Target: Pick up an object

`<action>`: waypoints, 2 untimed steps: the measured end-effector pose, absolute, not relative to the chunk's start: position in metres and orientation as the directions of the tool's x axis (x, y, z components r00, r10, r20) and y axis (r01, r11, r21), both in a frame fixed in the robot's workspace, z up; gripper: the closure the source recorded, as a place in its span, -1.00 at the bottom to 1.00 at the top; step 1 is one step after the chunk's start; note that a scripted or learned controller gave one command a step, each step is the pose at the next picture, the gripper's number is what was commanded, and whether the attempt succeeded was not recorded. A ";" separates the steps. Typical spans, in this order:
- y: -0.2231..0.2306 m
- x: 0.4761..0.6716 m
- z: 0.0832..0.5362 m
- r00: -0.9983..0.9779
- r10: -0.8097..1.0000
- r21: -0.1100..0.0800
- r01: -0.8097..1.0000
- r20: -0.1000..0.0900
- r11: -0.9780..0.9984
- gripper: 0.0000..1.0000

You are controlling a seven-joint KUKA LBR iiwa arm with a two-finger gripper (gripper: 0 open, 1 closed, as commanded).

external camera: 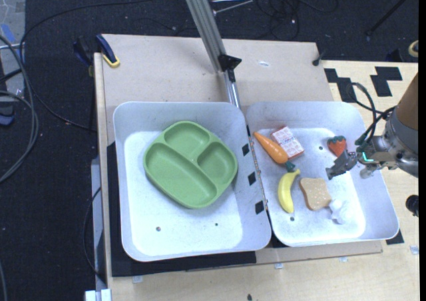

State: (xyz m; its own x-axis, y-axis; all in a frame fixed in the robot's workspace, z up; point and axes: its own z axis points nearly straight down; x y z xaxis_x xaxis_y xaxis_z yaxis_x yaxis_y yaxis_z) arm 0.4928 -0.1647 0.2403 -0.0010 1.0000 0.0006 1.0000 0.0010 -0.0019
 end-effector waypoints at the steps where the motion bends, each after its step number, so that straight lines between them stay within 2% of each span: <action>1: -0.165 0.493 0.240 -0.001 1.000 0.000 1.000 0.000 0.001 -1.00; 2: -0.164 0.490 0.176 0.001 1.000 -0.007 1.000 0.002 -0.001 -1.00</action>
State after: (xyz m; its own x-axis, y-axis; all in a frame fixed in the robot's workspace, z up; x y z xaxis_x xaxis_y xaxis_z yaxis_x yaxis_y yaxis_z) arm 0.4900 -0.1639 0.1763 0.0012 1.0000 0.0017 1.0000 -0.0012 -0.0065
